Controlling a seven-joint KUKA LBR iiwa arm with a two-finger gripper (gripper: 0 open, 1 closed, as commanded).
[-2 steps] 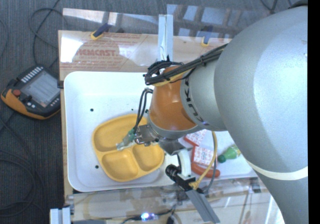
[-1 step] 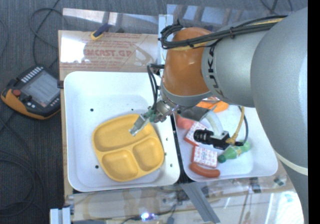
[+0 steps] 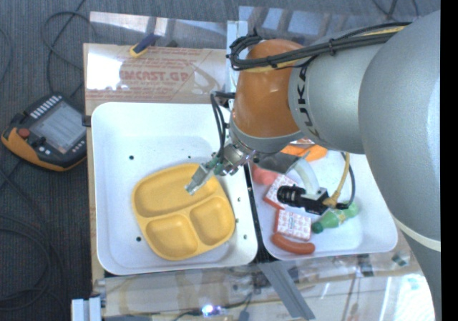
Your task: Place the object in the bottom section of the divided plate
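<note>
the scene is brightly and evenly lit from above, with soft, weak shadows. the left white bin is close to blown out, its rim washing into the floor of the tray. glare streaks the clear plastic sheet behind the bins. the grey arm sits near the lens, large and slightly soft. the dark carpet holds its ribbed texture. fine detail looks grainy throughout.

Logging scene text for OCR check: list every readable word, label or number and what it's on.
"UKA": on the grey arm, first letter hidden.
Faded mirrored reddish print on the cardboard behind the left bin: not readable.
Red-and-white packet in the right bin: print too small.
Pendant screen and keys: too small.
</note>
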